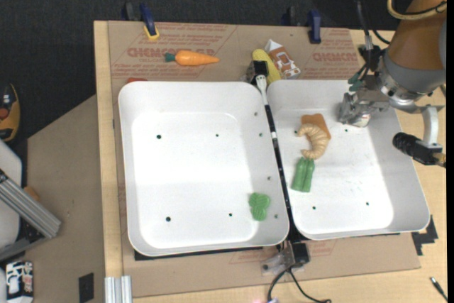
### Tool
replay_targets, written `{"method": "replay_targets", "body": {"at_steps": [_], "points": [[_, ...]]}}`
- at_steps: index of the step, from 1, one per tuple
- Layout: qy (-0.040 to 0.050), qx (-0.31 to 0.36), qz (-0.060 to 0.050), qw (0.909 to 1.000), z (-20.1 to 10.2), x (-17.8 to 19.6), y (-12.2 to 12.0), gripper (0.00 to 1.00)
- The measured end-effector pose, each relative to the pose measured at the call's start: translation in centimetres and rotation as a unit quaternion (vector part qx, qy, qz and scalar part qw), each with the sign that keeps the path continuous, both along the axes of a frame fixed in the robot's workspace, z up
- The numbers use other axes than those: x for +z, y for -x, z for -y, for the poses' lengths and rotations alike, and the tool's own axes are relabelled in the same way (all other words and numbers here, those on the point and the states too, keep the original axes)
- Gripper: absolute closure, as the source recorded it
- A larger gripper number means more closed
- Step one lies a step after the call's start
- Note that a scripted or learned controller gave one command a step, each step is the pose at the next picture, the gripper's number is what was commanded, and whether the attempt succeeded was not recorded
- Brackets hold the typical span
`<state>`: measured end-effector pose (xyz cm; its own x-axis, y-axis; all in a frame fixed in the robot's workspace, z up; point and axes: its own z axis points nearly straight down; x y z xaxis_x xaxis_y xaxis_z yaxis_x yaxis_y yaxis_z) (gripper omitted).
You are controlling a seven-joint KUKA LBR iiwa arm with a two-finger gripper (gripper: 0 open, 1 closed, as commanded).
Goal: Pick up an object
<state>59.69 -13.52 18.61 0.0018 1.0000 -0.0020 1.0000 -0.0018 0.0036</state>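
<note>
Croissant (315, 134), pale brown and curled, lay in the right bin (397, 216), toward that bin's far left part, with a green block-like piece (303, 174) touching or just beside its near end. Both sat close to the bin's left wall, where the two bins met along a dark seam. The left bin (142, 174) held a small green lumpy object (259, 206) in its near right corner, close to the shared wall.

The pincer (352, 112) hung low over the far right part of the right bin, to the right of the croissant and apart from it. Whether its fingers were spread or closed could not be told from the camera view, since the metal parts blurred together there. Nothing could be seen between them. The arm (418, 32), grey with an orange band, came in from the right edge of the table above it.

On the bare cardboard of the table (106, 81), beyond the far rims of the bins, an orange carrot (193, 58) lay near the far left corner, well apart from everything else. A yellow banana-like piece (264, 62) and a small brown-and-white carton (284, 62) rested side by side near the middle of the far edge, just beyond where the bins joined. Two blue clamps (148, 19) gripped the far edge of the table.
</note>
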Motion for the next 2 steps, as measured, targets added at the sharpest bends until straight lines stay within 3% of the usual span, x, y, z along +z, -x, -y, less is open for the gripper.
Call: {"method": "replay_targets", "body": {"at_steps": [1,2], "points": [[0.0,0.005,0.01,0.9999,-5.4,18.0,-3.9,1.0],[0.003,-0.005,0.001,1.0,9.8,18.2,-0.9,1.0]]}}
